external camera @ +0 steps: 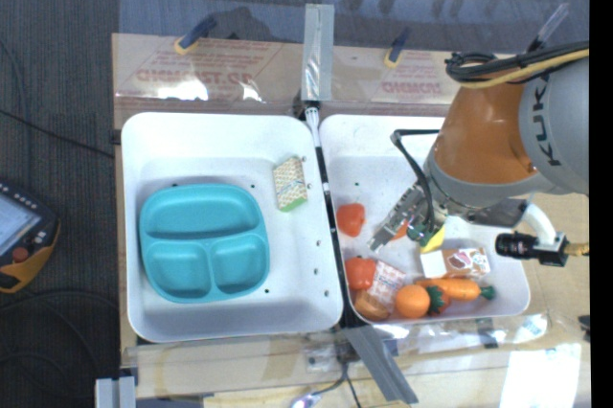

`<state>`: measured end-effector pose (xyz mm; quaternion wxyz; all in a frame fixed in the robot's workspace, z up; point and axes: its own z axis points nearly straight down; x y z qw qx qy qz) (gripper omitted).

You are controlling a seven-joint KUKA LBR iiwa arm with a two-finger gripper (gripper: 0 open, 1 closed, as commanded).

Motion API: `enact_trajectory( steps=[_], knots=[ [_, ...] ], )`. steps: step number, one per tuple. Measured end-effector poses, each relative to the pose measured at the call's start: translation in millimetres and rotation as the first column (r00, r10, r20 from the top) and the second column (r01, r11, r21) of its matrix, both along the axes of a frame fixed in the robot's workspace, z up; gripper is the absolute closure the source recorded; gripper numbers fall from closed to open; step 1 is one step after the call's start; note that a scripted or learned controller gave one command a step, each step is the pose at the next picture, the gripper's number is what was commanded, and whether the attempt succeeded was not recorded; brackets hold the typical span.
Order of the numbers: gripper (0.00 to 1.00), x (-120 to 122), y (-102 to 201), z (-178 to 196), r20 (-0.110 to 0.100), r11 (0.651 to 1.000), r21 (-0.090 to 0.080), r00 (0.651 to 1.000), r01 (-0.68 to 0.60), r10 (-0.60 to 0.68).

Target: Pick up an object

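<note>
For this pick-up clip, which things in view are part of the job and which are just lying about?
Part of the job:
- tool, low in the right bin
- pickable items nearby: orange ball, carrot, red piece, snack packet

Lying about:
- teal divided tray in the left bin
- patterned sponge
- handheld controller off the bench
</note>
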<state>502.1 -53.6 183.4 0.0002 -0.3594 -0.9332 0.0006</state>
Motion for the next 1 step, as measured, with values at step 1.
enact_trajectory(
  steps=[1],
  knots=[
    [1.00, 23.9, 35.4, 45.4, 0.000, 0.990, -0.001, 0.990, 0.142, -0.142]
  ],
)
